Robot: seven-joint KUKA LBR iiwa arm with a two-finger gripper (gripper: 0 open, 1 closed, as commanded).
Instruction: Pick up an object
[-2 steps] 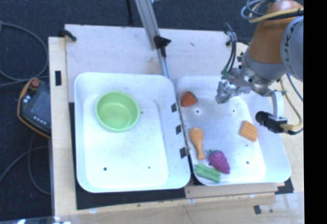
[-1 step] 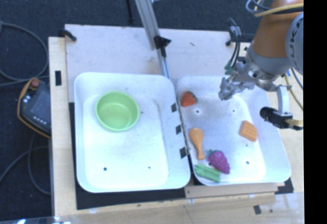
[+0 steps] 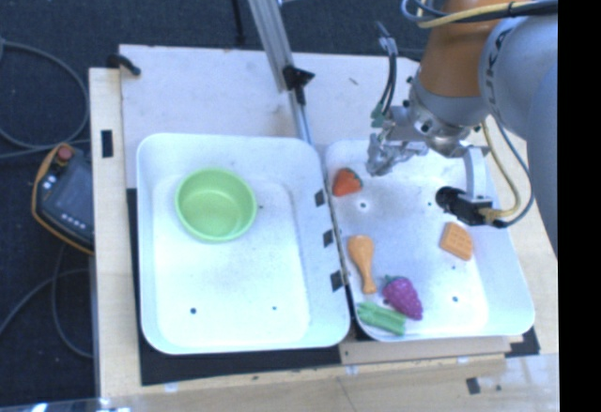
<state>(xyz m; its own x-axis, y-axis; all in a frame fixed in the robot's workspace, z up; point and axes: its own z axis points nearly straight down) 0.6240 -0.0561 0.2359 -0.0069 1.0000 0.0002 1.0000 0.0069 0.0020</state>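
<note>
Camera view, from above the bench: a grey KUKA arm (image 3: 526, 35) with an orange band (image 3: 465, 25) above its wrist reaches in from the right and hangs its gripper (image 3: 383, 160) over the far left corner of the right-hand bin (image 3: 507, 302). Whether the fingers stand wide or narrow cannot be told from this slant, and nothing is seen between them.

Just below and left of the gripper, close to the bin's left wall, lies a small orange-red toy (image 3: 346, 182), near the fingertips but apart from them. Further toward the front of the same bin lie a tan drumstick-shaped toy (image 3: 362, 261), a bunch of purple grapes (image 3: 402, 297) and a green vegetable piece (image 3: 381, 317) at the front rim; the grapes and the green piece sit just beside each other. An orange cracker-like square (image 3: 457, 240) rests well apart, toward the bin's right side, below a black fitting (image 3: 458, 204) on the arm.

The left-hand bin (image 3: 235, 316) holds a light green bowl (image 3: 217, 204), upright, in its far left part. A slanted metal pole (image 3: 268, 16) crosses the back of the bench.
</note>
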